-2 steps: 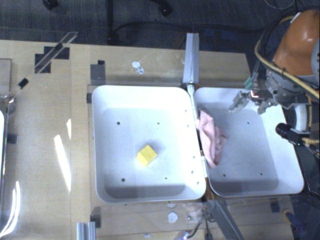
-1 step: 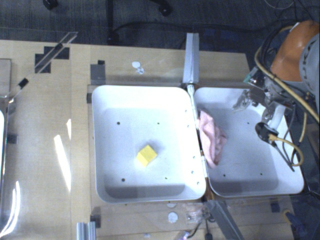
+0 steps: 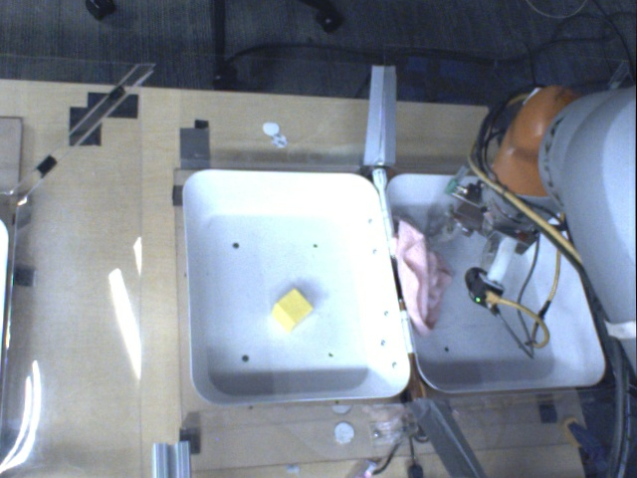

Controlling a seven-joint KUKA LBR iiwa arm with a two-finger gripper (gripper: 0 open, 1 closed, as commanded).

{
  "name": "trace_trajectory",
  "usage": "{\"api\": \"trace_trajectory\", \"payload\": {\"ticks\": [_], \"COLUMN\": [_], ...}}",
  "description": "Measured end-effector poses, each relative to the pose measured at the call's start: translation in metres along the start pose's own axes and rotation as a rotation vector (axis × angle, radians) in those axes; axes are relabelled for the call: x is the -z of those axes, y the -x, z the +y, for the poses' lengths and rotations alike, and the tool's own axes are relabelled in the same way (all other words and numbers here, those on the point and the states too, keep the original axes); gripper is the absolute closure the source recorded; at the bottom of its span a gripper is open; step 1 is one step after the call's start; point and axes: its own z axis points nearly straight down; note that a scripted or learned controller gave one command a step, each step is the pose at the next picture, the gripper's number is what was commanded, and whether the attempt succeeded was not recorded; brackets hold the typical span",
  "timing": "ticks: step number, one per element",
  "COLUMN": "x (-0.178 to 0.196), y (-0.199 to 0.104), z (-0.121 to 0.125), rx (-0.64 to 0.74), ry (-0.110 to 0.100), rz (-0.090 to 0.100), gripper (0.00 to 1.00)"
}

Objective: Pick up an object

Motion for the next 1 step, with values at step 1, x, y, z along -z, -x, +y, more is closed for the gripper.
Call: {"api": "trace_trajectory", "payload": {"ticks": [1], "x": [0.0104], "y": [-0.0018], "z": [0.0003], "rx": [0.003], "ry": [0.001], "rz": [0.001], "gripper": [1.00]}}
